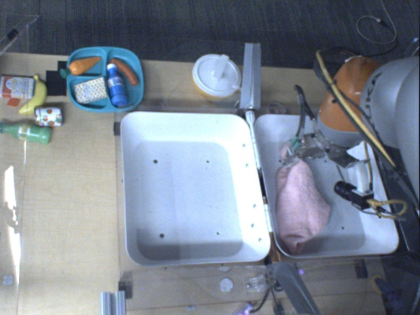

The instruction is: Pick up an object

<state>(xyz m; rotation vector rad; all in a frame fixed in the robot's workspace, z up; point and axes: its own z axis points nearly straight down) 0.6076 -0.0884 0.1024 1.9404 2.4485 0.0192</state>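
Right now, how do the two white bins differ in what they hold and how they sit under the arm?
The left bin shows a bare white floor; the right bin holds a pink cloth. The arm hangs over the right bin, while the left bin lies apart from it. Both are shallow, white and set side by side.

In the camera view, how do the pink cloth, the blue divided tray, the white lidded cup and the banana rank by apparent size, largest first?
1. Blue divided tray and pink cloth: look alike, too close to rank.
2. White lidded cup.
3. Banana, smallest.
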